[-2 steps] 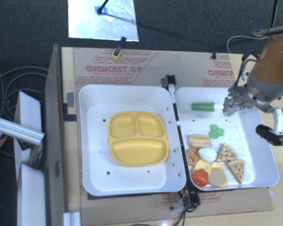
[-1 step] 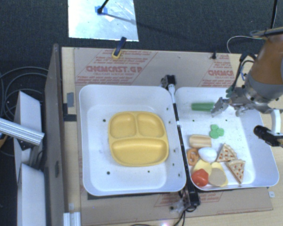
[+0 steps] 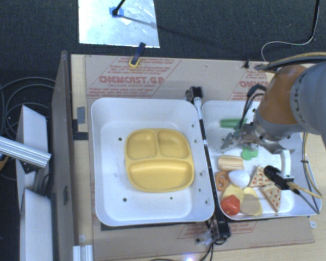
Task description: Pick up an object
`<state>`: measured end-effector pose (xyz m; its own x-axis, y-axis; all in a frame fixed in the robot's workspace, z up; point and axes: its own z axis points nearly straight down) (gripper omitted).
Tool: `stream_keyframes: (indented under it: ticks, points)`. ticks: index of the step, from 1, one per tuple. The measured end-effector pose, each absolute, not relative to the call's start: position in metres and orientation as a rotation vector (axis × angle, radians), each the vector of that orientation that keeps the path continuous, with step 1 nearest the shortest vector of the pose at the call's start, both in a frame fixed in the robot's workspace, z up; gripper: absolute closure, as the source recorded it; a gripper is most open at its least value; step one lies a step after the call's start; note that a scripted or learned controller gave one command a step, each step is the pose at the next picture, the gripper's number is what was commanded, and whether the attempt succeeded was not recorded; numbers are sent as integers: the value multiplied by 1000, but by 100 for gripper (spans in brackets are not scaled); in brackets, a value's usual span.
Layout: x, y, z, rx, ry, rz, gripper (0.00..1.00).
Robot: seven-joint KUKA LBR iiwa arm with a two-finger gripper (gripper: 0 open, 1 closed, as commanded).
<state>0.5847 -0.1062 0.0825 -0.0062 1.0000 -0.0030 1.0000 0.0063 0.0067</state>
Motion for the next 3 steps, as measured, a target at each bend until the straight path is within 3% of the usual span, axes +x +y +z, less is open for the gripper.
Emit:
stream_keyframes:
  ticks: [1, 2, 3]
  points:
    - [671, -96, 86, 2217, 2229, -4, 0]
    - [592, -121, 84, 2228, 2221, -5, 0]
    - [548, -92, 84, 2223, 2224, -1, 0]
